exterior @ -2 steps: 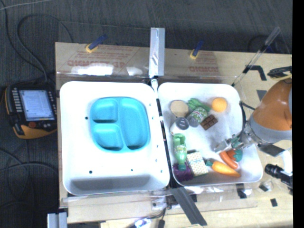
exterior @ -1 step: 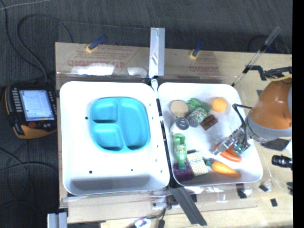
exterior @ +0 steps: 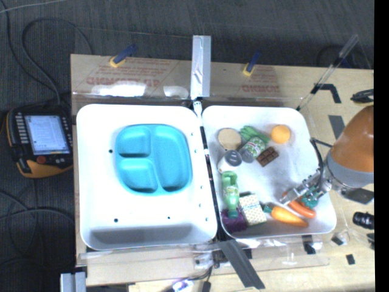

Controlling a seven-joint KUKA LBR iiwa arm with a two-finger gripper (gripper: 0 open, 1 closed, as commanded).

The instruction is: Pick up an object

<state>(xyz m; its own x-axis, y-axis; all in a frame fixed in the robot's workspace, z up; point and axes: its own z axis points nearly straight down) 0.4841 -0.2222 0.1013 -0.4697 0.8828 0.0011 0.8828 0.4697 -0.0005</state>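
Left bin (exterior: 91, 163): holding one blue sectioned tray (exterior: 152, 158), lying flat near the middle.

Right bin (exterior: 301, 121): holding a crowd of small things; a round tan lid (exterior: 229, 138) and a green can (exterior: 253, 142) lying at the far side; an orange ball (exterior: 280, 134) sitting toward the far right corner; a brown block (exterior: 267, 157) lying just beside the can; a grey round piece (exterior: 233, 159) sitting below the lid; a green bottle (exterior: 230, 189) lying along the left wall; a purple item (exterior: 234, 219) and a pale patterned box (exterior: 251, 210) crowding the near left; an orange carrot (exterior: 287, 215) lying at the near right.

Arm (exterior: 357, 148): reaching in from the right; gripper (exterior: 306, 191) hanging low over the near right part of the right bin, just above the carrot; whether it is touching the carrot, and how far its pincer is standing apart, cannot be told.
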